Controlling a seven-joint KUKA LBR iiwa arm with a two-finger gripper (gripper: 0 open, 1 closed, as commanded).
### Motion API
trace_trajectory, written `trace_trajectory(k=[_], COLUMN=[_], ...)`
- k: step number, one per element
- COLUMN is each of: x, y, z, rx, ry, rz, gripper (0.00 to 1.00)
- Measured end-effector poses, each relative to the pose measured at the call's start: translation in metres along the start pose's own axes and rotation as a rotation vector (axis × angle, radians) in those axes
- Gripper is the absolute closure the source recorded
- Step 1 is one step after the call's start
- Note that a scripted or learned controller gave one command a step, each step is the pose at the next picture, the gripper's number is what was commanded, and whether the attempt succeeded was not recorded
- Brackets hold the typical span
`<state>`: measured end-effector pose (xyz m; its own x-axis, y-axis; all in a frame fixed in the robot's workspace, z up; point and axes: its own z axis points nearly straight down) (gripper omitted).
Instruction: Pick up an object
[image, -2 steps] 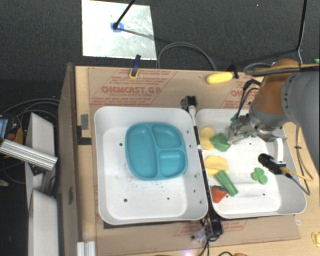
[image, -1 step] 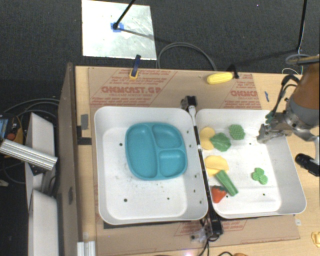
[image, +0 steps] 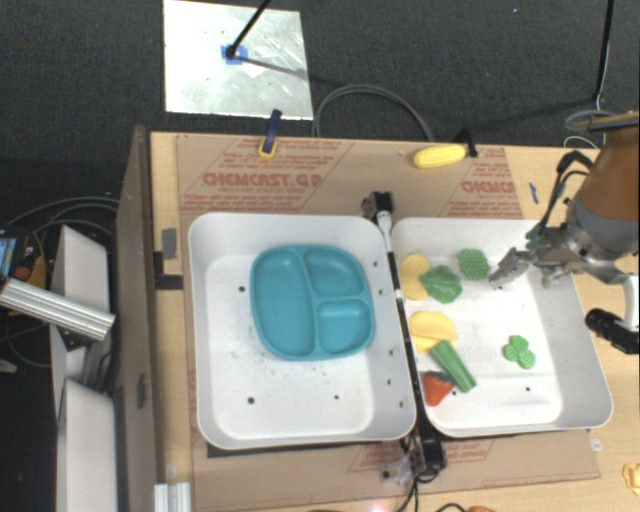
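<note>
The right bin (image: 570, 400) holds several toy foods. A yellow piece (image: 413, 268), a leafy green piece (image: 441, 285) and a knobbly green piece (image: 473, 264) lie near its back left. A second yellow piece (image: 432, 325), a green stick (image: 455, 365) and a red piece (image: 435, 388) lie along its left wall. A small green clover-shaped piece (image: 518, 351) sits alone toward the right. My gripper (image: 528, 270) hangs over the bin's back right, just right of the knobbly green piece, open with nothing between its fingers.
The left bin (image: 225, 400) holds a blue divided plate (image: 312, 302). A yellow object (image: 438, 155) lies on the cardboard behind the bins. Cables and a metal bar (image: 55, 308) sit off the bench's left side.
</note>
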<state>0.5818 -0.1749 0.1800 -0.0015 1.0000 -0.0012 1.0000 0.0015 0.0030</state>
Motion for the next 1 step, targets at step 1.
trace_trajectory(k=[1], x=[-0.0099], y=[-0.0455], z=[0.1004], rx=[0.008], ry=[0.002], rz=[0.003], gripper=[0.00])
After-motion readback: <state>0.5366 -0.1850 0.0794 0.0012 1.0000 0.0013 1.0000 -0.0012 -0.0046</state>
